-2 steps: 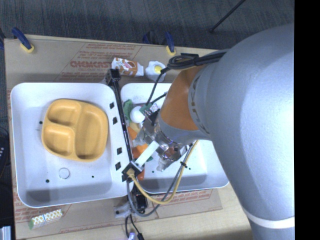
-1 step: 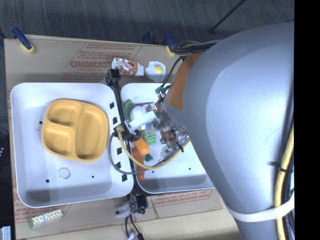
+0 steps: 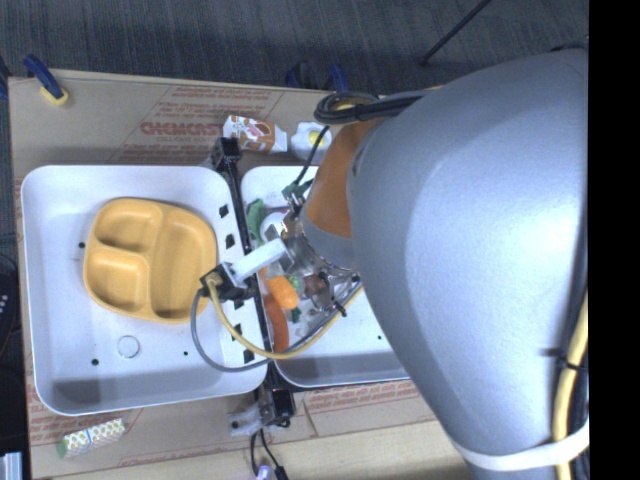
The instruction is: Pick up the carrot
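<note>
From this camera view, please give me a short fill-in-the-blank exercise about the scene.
1. The yellow tray lies in the ____ bin.
2. The carrot lies in the ____ bin.
3. The band on the arm above the wrist is ____.

Missing words: left; right; orange

The grey arm covers most of the right bin, leaving only its 9 o'clock strip, crowded with the carrot and cables. In the left bin, the yellow tray sits toward 3 o'clock; floor lies open at 6 and 9 o'clock.
</note>
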`<state>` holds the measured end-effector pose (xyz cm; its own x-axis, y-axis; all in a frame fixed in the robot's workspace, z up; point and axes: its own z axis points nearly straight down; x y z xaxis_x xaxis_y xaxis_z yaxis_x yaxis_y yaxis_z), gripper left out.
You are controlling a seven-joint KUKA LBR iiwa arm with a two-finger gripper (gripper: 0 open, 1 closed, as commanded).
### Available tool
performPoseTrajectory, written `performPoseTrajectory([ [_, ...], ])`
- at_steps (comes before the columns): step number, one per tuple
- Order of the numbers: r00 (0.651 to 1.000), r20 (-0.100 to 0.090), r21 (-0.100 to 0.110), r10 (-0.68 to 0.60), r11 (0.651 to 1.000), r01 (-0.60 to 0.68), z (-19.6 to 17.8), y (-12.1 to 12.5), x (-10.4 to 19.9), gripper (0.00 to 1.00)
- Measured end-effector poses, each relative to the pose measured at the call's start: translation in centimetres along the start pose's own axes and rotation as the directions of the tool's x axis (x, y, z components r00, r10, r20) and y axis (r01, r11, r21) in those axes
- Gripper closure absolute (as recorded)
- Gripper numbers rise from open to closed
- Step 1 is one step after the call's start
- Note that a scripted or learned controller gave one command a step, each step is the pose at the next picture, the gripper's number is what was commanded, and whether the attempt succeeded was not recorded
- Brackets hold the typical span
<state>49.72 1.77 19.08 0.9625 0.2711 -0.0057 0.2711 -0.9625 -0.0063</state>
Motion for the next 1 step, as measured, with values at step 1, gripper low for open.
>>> performPoseTrajectory([
  [1,1.000,0.004,0.004,-0.007,1.000,0.007,-0.96,-0.07,0.01,1.00],
])
